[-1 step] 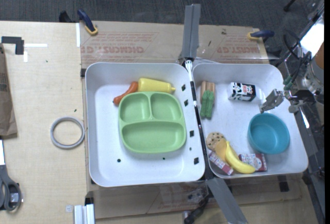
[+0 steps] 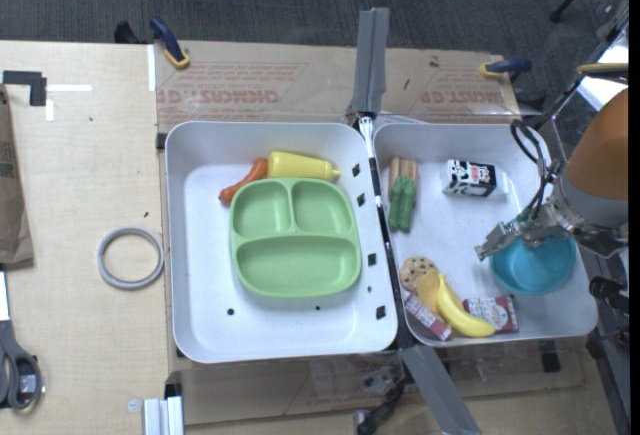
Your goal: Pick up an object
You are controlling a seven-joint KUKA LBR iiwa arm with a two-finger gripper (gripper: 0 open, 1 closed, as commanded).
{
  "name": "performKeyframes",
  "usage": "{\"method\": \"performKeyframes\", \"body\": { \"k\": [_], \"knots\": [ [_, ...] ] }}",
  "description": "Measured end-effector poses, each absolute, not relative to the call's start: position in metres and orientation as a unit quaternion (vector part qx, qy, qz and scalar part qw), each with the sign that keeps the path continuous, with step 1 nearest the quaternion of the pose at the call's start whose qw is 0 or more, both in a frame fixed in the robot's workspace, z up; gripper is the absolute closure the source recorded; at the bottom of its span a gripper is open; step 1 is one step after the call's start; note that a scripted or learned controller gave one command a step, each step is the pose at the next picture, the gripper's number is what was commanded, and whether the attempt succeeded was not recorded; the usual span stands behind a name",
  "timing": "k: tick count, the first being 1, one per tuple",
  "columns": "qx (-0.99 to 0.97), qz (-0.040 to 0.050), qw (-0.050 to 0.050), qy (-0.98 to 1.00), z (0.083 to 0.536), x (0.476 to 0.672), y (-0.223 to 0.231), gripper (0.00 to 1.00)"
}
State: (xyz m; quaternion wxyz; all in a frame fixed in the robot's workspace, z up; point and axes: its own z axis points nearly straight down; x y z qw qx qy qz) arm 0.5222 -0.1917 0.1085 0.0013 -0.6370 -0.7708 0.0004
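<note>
We log gripper (image 2: 513,239) low over blue bowl (image 2: 535,266), at its left rim. Finger spread, hold: cannot tell. Bowl sits in right bin (image 2: 520,135), unlifted. Banana (image 2: 455,307) down-left of gripper. Pick not done, we judge.

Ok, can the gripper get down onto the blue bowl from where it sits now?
Probably yes: the gripper hovers at the blue bowl's left rim in the right bin, and the banana and packet lie clear of it.
</note>
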Motion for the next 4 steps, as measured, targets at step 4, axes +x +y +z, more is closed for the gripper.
{"method": "performKeyframes", "body": {
  "k": [4],
  "knots": [
    [-0.653, 0.0084, 0.01, -0.758, 0.114, 0.649, -0.122, 0.0]
  ]
}}
